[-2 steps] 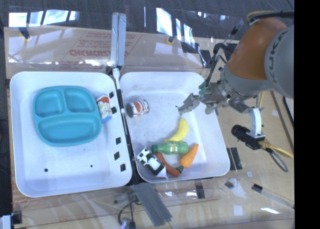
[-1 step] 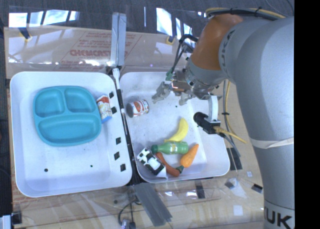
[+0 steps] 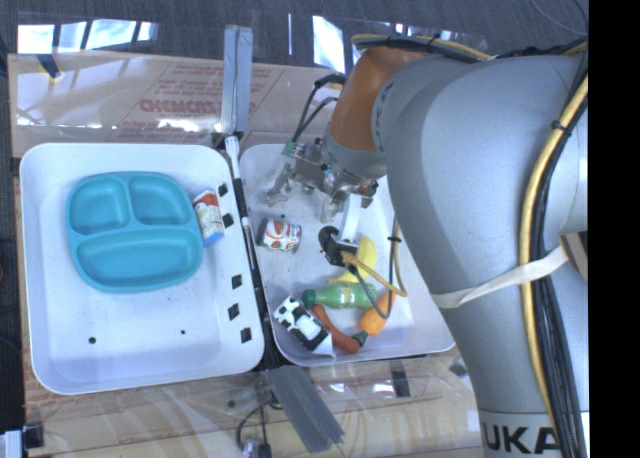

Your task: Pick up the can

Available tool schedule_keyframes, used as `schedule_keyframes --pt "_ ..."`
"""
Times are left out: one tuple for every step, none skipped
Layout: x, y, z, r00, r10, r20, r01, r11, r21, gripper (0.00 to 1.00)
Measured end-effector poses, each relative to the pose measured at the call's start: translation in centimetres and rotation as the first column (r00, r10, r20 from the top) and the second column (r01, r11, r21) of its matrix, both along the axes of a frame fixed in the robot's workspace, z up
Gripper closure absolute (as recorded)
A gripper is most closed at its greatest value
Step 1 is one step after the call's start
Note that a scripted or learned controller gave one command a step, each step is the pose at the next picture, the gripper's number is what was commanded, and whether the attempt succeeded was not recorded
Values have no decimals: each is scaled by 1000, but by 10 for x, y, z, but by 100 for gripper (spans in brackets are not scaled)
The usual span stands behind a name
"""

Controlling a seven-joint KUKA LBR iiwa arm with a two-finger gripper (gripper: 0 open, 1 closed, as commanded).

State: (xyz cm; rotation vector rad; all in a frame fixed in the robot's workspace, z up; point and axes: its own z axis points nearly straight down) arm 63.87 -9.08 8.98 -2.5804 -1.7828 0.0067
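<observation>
A small red and white can (image 3: pixel 281 235) lies on its side in the right bin (image 3: pixel 425 331), near that bin's left wall. My gripper (image 3: pixel 303 198) hangs just above and behind the can, at the bin's back. Its fingers are spread open and nothing is between them. The left fingertip (image 3: pixel 279 188) is a short way behind the can, apart from it. The grey arm with its orange band covers the right side of the bin.
A red, white and blue container (image 3: pixel 208 216) stands in the left bin (image 3: pixel 130 346) beside a blue divided plate (image 3: pixel 132 231). In the right bin lie a banana (image 3: pixel 362 256), a green bottle (image 3: pixel 345 296), a carrot (image 3: pixel 338 334), an orange ball (image 3: pixel 372 323) and a black and white toy (image 3: pixel 293 314).
</observation>
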Motion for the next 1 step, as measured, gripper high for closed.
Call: schedule_keyframes --pt "18 52 101 997 -72 2 72 997 -1 0"
